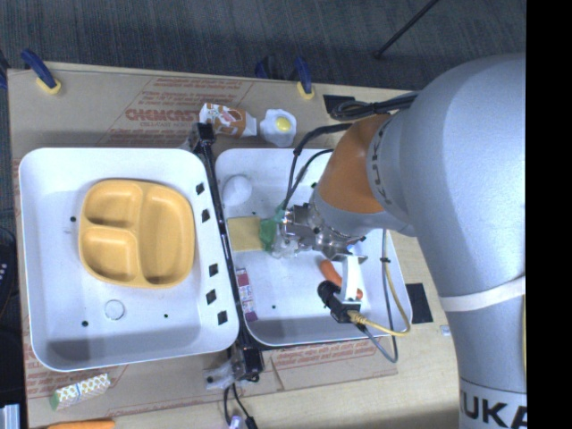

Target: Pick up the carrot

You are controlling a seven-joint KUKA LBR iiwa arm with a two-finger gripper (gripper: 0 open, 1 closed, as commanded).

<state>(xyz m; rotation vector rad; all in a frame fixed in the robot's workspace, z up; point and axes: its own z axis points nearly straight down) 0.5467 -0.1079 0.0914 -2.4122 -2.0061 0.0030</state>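
Near left corner of the bench: a small patterned packet [80, 390], outside the bins.

Left bin [36, 239]: holds a yellow divided plate [138, 231], flat on the floor and closer to the far left corner than to the near edge.

Far edge of the bench, at the gap between the two bins: a small carton [223, 119] and, just right of it, a pale yellow-and-white item [279, 125], both outside the bins.

Right bin [295, 336]: holds a white round item [237, 188] in the far left corner, a flat yellow piece [241, 232] against the left wall, and a green item [268, 231] at that piece's right side.

Gripper [288, 238]: hangs over the middle of the right bin, just beside the green item. Open or closed: cannot tell, being tucked under the wrist.

Carrot [330, 271]: lies on the floor of the right bin, toward the near right corner, near the gripper but apart from it, partly covered by robot parts.

Arm [465, 195]: reaches in across the right edge of the right bin, grey with an orange band above the wrist.
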